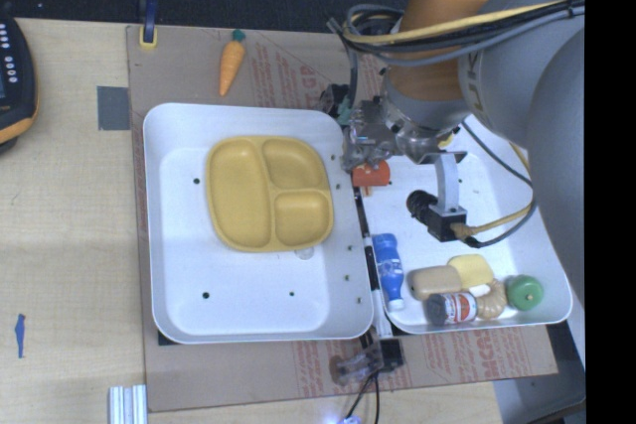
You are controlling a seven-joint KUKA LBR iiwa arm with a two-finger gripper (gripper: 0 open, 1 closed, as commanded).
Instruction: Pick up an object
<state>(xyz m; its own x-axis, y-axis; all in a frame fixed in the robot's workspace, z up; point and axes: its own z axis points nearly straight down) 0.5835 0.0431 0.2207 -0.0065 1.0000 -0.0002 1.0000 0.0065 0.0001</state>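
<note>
small orange object (pixel 372 176), right bin's (pixel 556 308) upper-left corner

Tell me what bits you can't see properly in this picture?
- Gripper: the arm's wrist covers it, so its fingers are hidden in the camera view.
- Right bin: the arm hides its upper part.
- Orange object: too small to name.
- Can: label too small to read.

The surface (pixel 70 213) looks like pale, matt wood grain, overlaid by a dull brown cardboard sheet (pixel 288 74). Both white bins (pixel 179 303) appear smooth, slightly glossy plastic, as does the yellow divided plate (pixel 268 194). The arm's grey shell (pixel 537 65) has a satin sheen.
</note>
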